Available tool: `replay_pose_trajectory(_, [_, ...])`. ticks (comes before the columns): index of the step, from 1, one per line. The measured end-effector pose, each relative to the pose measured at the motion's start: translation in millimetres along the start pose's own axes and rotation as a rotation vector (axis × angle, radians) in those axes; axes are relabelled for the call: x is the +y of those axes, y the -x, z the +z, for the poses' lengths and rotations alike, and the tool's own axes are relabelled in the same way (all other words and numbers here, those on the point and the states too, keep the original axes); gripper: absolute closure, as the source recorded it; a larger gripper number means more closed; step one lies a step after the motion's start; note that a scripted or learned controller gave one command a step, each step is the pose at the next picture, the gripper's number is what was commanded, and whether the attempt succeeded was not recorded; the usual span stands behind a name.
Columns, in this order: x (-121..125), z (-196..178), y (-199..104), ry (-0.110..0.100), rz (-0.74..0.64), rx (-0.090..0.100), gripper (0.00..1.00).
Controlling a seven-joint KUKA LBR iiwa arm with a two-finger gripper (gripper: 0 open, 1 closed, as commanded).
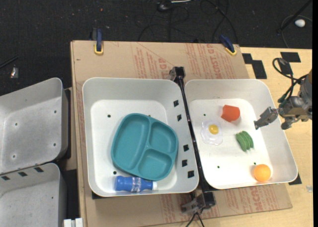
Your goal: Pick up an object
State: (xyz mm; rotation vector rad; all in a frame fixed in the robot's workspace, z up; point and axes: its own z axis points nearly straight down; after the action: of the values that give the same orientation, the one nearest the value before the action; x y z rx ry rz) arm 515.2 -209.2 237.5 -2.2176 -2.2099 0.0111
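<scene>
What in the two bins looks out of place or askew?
Little stands out. In the left bin, the teal plate lies at a slant, and the blue bottle lies on its side beside the plate's near edge. The right bin's toy foods lie apart, none spilled.

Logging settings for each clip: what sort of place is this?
Probably a robotics lab bench: two white bins on a board clamped down, toy food like a fried egg, loose cables on dark floor.

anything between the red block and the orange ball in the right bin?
Yes. In the camera view, the green leafy piece lies roughly on the line from the red block down to the orange ball; otherwise bare white bin floor.
</scene>
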Motion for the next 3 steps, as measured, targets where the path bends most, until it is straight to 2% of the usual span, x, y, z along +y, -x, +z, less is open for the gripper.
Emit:
replay_pose_trajectory(1, [3,-7,-1,0.012,-0.004,-0.003,0.0])
replay_pose_trajectory(3, [12,81,3,0.009,-0.002,-0.002,0.0])
